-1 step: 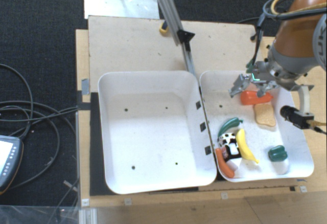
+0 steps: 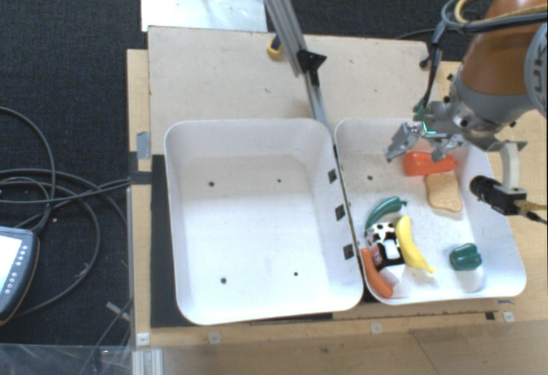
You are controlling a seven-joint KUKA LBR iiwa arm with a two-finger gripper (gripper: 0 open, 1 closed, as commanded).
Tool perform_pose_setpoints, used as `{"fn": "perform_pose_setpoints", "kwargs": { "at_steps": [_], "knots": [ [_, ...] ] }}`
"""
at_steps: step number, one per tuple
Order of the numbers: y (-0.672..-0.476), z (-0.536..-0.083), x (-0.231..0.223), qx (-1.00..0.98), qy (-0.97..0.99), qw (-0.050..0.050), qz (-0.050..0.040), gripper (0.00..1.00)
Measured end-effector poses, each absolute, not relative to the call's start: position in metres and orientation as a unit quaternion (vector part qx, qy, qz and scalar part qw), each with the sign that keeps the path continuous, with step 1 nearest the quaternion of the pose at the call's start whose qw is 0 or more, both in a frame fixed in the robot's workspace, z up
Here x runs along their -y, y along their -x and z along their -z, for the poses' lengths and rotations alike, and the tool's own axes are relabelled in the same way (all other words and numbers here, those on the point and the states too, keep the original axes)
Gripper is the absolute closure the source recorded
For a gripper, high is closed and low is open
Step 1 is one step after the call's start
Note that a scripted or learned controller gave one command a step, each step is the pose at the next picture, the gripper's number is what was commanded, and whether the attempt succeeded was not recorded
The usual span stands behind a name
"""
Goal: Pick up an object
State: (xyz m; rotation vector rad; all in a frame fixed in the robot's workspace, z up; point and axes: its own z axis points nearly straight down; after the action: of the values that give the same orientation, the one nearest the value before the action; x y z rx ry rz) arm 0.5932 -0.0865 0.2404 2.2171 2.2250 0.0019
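My gripper (image 2: 424,145) hangs over the back of the right bin (image 2: 505,283), open, with its grey fingers (image 2: 399,145) spread apart. An orange block (image 2: 427,164) lies on the bin floor just below the fingertips, and nothing is held between them. A tan bread-like piece (image 2: 443,193) rests right in front of the orange block. Nearer the front lie a green pod (image 2: 385,210), a yellow banana (image 2: 412,244), a black-and-white toy (image 2: 386,248), a red-orange carrot (image 2: 376,272) and a dark green pepper (image 2: 465,256).
The left bin (image 2: 184,193) sits beside the right one, and they share a divider with black clips (image 2: 341,212). A grey metal pole (image 2: 287,14) slants across the bench behind the bins. Cables and a pendant (image 2: 13,266) lie on the floor at the left.
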Motion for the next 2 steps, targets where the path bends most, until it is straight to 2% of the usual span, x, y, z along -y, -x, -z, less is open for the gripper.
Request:
{"fn": "perform_pose_setpoints", "kwargs": {
  "at_steps": [2],
  "knots": [
    [-0.579,-0.127,0.088,-0.707,-0.707,-0.002,0.0016,0.00]
  ]
}}
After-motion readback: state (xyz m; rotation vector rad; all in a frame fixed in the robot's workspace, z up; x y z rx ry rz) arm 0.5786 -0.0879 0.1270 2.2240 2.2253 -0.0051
